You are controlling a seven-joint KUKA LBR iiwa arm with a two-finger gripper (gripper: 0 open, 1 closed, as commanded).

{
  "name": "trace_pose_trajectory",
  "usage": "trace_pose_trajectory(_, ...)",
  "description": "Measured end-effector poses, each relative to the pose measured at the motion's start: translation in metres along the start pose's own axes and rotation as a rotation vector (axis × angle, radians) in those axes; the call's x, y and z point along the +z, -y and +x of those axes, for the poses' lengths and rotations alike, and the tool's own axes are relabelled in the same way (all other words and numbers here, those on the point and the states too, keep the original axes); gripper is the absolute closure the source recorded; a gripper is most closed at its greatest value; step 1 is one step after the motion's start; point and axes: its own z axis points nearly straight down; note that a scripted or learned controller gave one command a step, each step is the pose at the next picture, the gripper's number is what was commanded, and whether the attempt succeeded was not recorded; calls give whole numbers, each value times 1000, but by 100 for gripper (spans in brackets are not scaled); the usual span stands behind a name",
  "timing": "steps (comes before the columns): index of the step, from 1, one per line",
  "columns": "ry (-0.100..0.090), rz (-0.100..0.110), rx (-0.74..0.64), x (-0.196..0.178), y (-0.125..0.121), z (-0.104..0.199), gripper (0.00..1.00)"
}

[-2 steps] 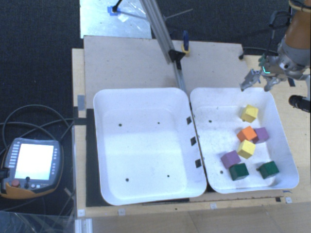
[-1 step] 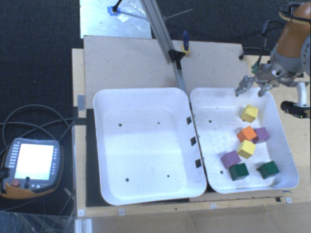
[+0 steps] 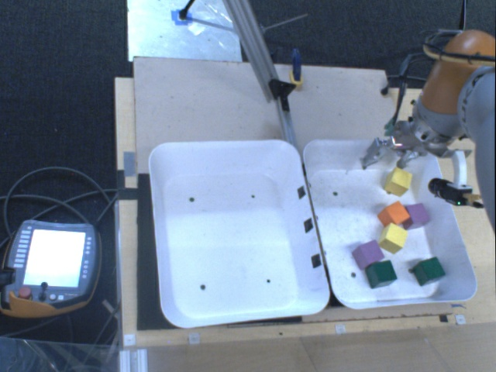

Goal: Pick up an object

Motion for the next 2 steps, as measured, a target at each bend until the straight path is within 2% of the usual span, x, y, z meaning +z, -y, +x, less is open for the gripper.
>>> trace_pose_trajectory(1,1,-3,0,25,-1,0,0)
trace_pose_trajectory(2,4,-9,-3,12,-3,0,100)
